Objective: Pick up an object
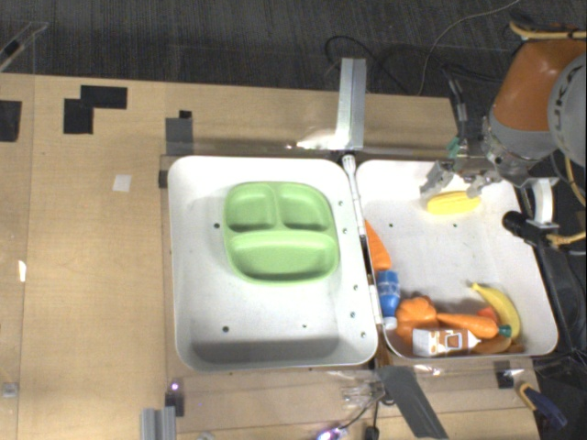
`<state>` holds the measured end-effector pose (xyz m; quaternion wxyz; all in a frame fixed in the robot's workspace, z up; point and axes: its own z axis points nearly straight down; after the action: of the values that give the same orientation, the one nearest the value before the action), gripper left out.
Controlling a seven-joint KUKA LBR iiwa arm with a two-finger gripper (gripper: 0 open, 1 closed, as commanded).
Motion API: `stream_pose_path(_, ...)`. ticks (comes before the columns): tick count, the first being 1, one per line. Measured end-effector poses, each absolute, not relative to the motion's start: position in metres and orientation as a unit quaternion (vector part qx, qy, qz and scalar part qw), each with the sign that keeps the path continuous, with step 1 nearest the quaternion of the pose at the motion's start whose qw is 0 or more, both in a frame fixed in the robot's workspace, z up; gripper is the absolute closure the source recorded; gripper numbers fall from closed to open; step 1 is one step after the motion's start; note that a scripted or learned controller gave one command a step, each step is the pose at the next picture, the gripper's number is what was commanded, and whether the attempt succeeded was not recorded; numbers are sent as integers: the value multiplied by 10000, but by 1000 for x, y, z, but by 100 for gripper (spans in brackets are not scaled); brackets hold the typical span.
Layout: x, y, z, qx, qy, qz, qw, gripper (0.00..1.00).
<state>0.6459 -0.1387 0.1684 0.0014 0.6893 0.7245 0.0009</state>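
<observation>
In the far part of the right bin (514, 273) lies a small yellow object (454, 205). My gripper (455, 185) hangs right over it, open, with one finger tip at the object's left end and the other near its right end. The object rests below the tips and is not gripped between them. Along the bin's near edge lie a banana (500, 308), an orange carrot-like piece (463, 320), a rounder orange piece (417, 310) and a white carton (438, 341). A blue-capped item (387, 287) and an orange stick (373, 246) sit against the bin's left wall.
A green divided plate (279, 230) lies in the left bin (197, 319). A metal post (352, 99) stands behind the wall between the bins. The arm's orange band (532, 90) and a black cable (537, 236) hang over the right bin's far right corner.
</observation>
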Motion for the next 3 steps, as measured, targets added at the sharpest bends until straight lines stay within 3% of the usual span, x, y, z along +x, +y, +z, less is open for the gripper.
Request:
stream_pose_path(1, 651, -172, 109, 6479, 7616, 71, 121, 0)
stream_pose_path(2, 675, -202, 104, 7610, 6487, 56, 60, 0)
stream_pose_path(3, 656, -188, 87, 7220, 6919, 19, 29, 0)
